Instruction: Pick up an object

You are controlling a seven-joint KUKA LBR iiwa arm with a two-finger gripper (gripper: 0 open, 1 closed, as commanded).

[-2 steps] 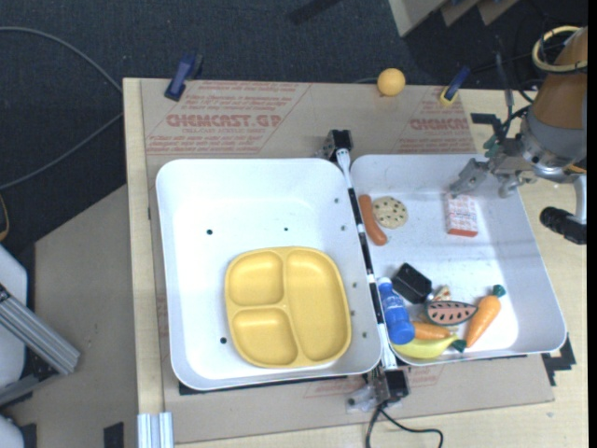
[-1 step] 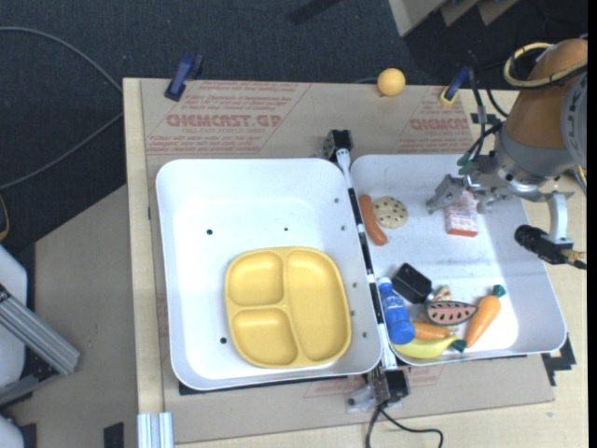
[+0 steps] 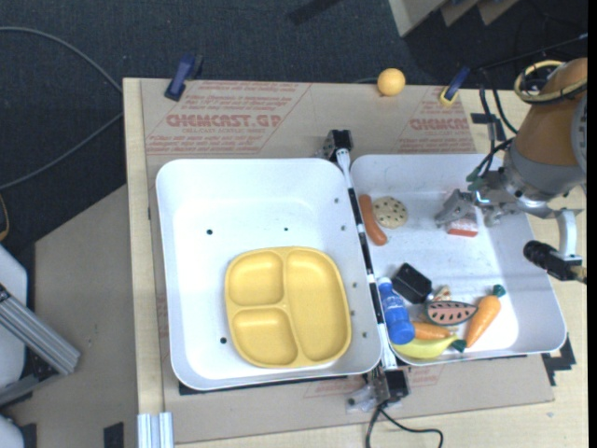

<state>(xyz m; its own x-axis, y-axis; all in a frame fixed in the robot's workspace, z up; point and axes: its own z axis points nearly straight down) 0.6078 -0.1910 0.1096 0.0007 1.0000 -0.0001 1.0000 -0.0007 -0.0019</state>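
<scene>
Gripper [image 3: 461, 215] low in right bin [image 3: 532, 320], jaw state impossible to tell. Small red object [image 3: 463, 231] right beneath jaws; cookie [image 3: 391, 212] and hot dog [image 3: 373, 218] further left.

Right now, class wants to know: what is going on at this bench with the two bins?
A grey robot arm reaches in from the right, its gripper low over the right bin, above a small red-and-white item. Nothing is visibly held yet. That bin also holds a hot dog, cookie, black block, blue bottle, banana, watermelon slice and carrot. The left bin holds a yellow divided plate.
</scene>
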